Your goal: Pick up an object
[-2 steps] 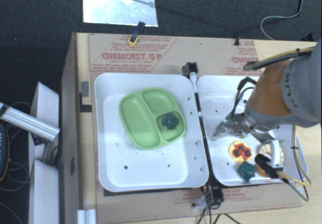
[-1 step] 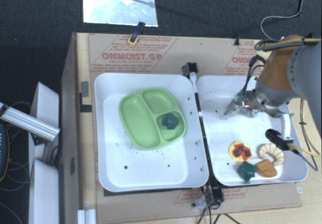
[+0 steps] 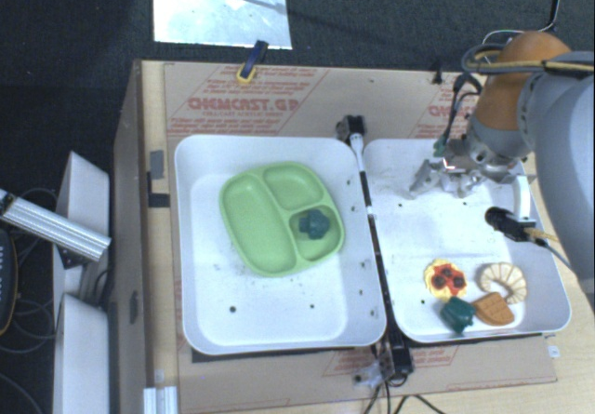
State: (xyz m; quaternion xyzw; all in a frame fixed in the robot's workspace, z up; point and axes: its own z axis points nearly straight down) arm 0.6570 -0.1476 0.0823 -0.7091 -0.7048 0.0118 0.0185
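Observation:
My gripper (image 3: 441,185) hangs low over the far part of the right bin (image 3: 415,245), its fingers spread and nothing between them. At the near end of that bin lie a round yellow and red toy pizza (image 3: 445,278), a pale croissant (image 3: 505,280), a brown pastry piece (image 3: 493,310) and a dark green block (image 3: 456,313), all well clear of the gripper. The left bin (image 3: 200,245) holds a light green divided plate (image 3: 260,217). A dark teal object (image 3: 314,224) rests in the plate's small right compartment.
The two bins meet along a central ridge (image 3: 370,217). Cardboard (image 3: 279,100) lies under the bins at the back, with a yellow and black tool (image 3: 249,63) on its far edge. The arm's grey body (image 3: 558,142) looms over the right bin's right side.

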